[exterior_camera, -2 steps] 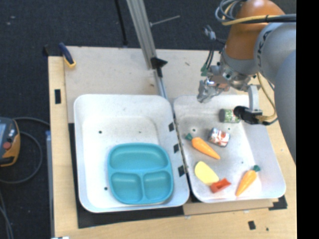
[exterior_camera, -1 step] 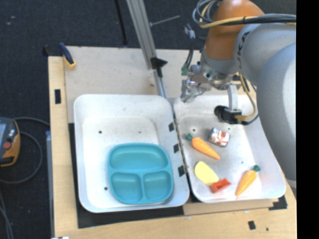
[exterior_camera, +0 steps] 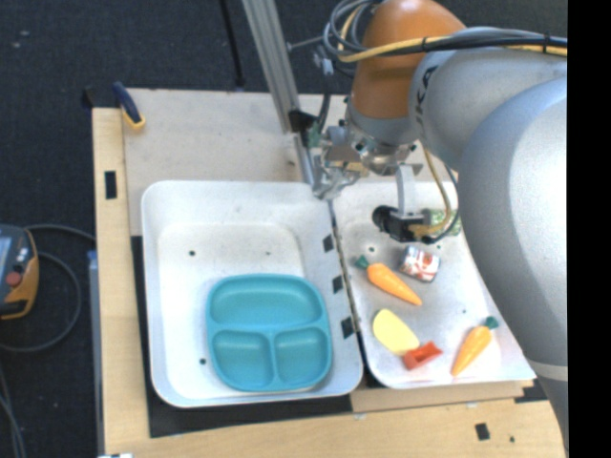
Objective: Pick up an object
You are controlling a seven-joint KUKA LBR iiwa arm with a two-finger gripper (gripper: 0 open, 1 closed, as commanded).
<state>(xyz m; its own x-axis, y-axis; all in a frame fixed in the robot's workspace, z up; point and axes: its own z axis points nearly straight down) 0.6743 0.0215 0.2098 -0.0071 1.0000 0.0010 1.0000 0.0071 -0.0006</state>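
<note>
A wooden bench (exterior_camera: 191,141) is seen on a dark floor (exterior_camera: 115,27). Two white bins are set on it side by side, the left bin (exterior_camera: 172,218) holding a teal divided tray (exterior_camera: 270,333) near its front right corner. A grey aluminium post (exterior_camera: 275,65) is tilted up from behind the bins. A blue and yellow clamp (exterior_camera: 127,105) is fixed at the bench's far left corner. An orange device (exterior_camera: 17,270) with a black cable (exterior_camera: 62,294) is found on the floor at the left.
</note>
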